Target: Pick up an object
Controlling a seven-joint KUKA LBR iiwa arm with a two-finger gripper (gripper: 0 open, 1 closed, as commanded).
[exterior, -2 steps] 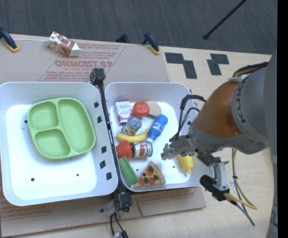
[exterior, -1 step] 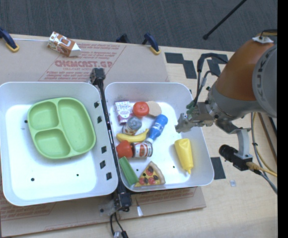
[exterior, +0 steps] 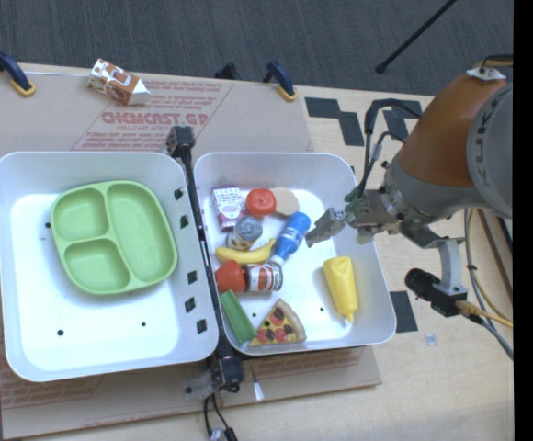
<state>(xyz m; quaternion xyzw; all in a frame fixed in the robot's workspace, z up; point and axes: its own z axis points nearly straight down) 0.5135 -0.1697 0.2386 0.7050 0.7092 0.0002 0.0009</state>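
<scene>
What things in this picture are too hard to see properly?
- Gripper in the camera view: too small and blurry to tell how its fingers stand.
- Small can: partly covered by the banana, label unreadable.
- Red packet: print too small.
- Arm: cut off by the right edge.

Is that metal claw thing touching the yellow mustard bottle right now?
Apart. The camera view shows the gripper above and to the left of the yellow mustard bottle, with bare white floor of the right bin plainly visible between them.

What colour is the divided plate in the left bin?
Light green; the divided plate shows clearly in the camera view.
</scene>
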